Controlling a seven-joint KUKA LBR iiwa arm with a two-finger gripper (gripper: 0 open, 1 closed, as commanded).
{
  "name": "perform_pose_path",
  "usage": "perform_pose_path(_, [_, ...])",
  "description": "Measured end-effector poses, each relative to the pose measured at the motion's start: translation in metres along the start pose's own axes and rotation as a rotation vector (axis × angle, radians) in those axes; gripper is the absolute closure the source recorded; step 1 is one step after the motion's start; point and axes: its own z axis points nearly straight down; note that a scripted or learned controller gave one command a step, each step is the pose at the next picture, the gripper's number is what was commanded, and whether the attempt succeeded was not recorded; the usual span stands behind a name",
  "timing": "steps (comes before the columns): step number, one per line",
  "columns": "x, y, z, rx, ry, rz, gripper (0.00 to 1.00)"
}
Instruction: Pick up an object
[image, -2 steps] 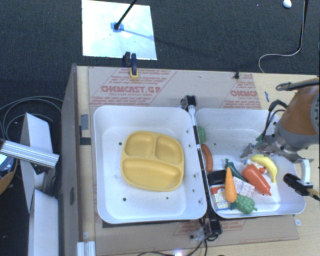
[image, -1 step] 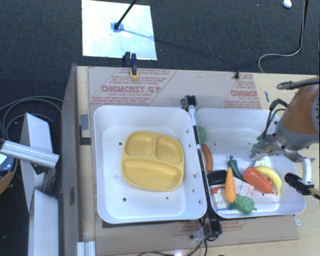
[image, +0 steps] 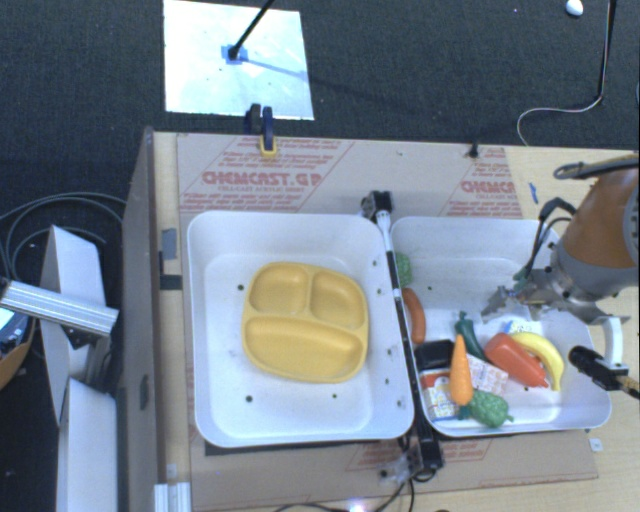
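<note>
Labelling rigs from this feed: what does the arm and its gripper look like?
The arm has a rounded orange band above a grey wrist section. A thin dark cable loops along its left side. The gripper is a grey metal piece with slim pointed ends.

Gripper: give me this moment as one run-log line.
gripper over right bin, holding nothing seen | carrot, banana in bin | yellow tray in left bin
</note>
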Motion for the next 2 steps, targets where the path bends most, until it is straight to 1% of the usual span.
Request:
perform_pose_path(1, [-0.007, 0.102, -0.132, -0.006, -0.004, -0.003, 0.00])
perform_pose_path(2, [0.085, 0.033, 0.008, 0.000, -0.001, -0.001, 0.00])
